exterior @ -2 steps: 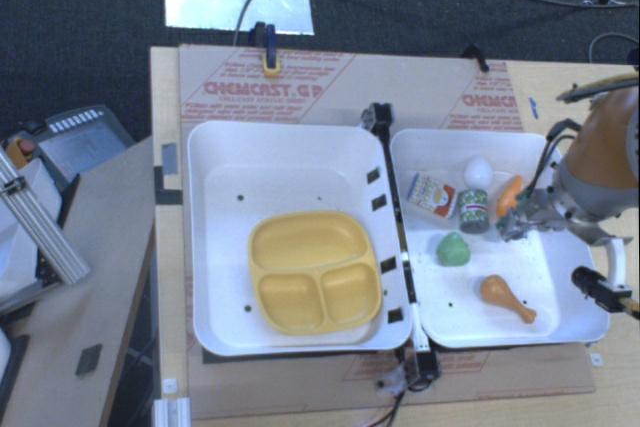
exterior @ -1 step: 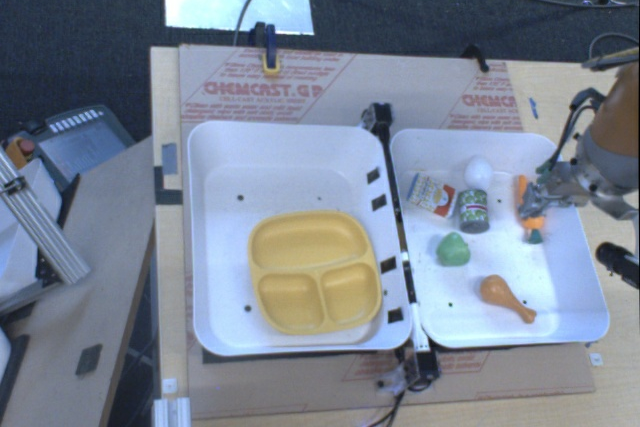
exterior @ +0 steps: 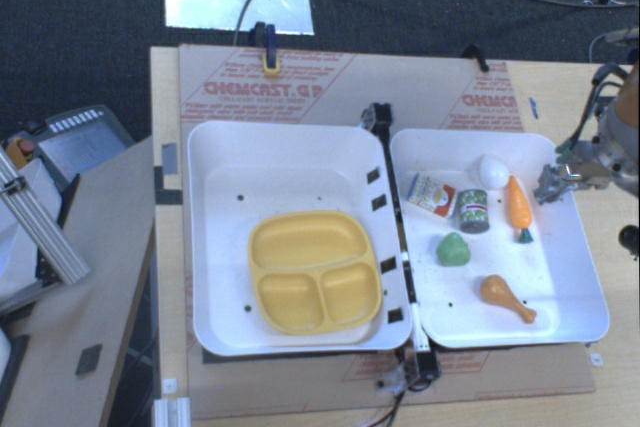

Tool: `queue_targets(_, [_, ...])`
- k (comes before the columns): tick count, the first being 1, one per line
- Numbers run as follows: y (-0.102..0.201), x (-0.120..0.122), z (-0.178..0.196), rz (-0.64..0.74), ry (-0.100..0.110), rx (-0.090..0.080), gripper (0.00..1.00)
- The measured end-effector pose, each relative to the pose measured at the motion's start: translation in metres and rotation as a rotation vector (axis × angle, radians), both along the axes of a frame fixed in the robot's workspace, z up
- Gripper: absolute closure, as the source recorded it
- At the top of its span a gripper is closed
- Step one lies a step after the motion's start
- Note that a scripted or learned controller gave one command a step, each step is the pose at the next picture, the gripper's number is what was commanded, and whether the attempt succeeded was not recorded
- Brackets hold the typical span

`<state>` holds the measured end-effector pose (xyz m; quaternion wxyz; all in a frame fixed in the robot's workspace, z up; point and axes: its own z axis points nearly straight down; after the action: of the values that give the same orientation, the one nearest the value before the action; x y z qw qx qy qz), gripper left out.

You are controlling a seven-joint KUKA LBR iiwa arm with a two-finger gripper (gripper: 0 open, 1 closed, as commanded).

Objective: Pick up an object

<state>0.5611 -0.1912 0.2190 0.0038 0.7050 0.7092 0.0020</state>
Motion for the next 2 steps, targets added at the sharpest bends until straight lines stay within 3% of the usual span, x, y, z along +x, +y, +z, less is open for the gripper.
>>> queue_targets(1, [0.0,0.001,0.022,0.0,0.004,0.001,1.0])
queue_targets(2, [0.045,-0.008,0.015,0.002,0.008,0.003,1.0])
